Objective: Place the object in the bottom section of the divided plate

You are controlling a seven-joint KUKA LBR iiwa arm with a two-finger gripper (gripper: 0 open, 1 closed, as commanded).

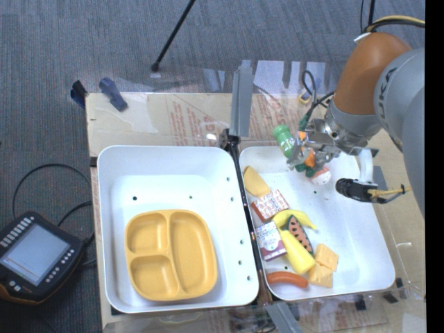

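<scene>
A yellow divided plate (pixel 170 255) lies in the left white bin (pixel 111 186), with one long section on its right and two smaller ones on its left. My gripper (pixel 308 155) hangs over the back of the right bin (pixel 361 255). It is close to a green bottle (pixel 283 139), a small orange and green piece (pixel 309 161) and a white and red piece (pixel 320 176). Whether anything sits in its grasp is hidden by the wrist.
More toy food lies along the right bin's left side: a yellow wedge (pixel 255 181), two red and white packets (pixel 270 203), a banana (pixel 291 218), a watermelon slice (pixel 300 232), cheese pieces (pixel 322 266) and a sausage (pixel 288 279). A metal divider (pixel 239 106) stands between the bins.
</scene>
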